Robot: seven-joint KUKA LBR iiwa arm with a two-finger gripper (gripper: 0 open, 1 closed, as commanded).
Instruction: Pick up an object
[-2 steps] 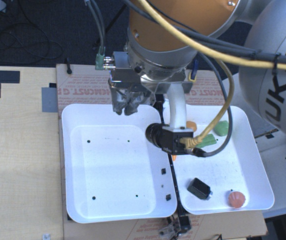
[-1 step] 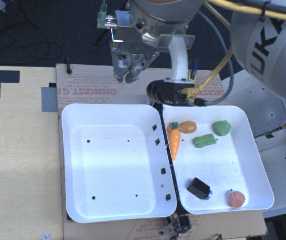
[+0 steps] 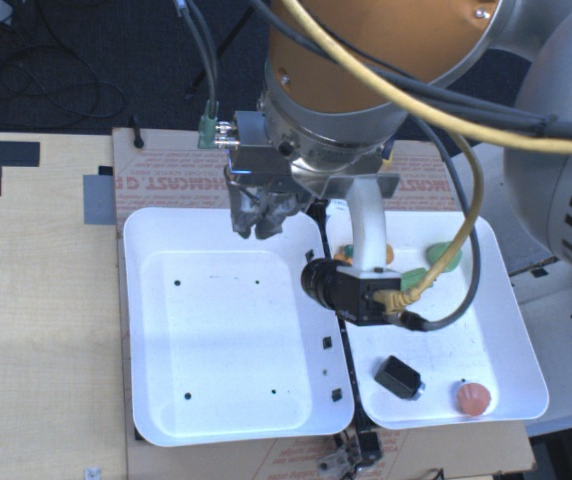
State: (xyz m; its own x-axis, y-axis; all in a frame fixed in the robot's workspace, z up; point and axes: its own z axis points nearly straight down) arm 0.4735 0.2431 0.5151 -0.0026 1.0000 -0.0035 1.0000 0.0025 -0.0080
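Two shallow white bins sit side by side on the bench point(image 3: 26, 298), which shows pale wood grain at the far left with dark rectangular patches near its upper edge. A cardboard sheet point(image 3: 166, 183) with red printed lettering lies beneath both bins.

Left bin point(image 3: 156, 408): its floor carries small dark dots.

Above the back edge of the left bin, near the divider between the bins, hangs the end effector point(image 3: 259, 223). It is a dark grey assembly below a metal block with a small green connector point(image 3: 208, 131) on its left side. Whether it is released or clenched cannot be told from this view; no object is seen in it.

Directly above it sits the arm point(image 3: 386, 38), with a wide orange band and grey housing. A yellow cable and black cables loop from the arm down over the right bin to a black fitting point(image 3: 351, 293) at the divider.

Right bin point(image 3: 521, 368): an orange object point(image 3: 346, 256) lies partly hidden behind a white post near the back, and a green object point(image 3: 444, 255) lies to its right. A black block point(image 3: 399, 377) rests toward the front, tilted. A red-pink ball point(image 3: 473, 398) sits just to the right of the block, near the front right corner, apart from it.
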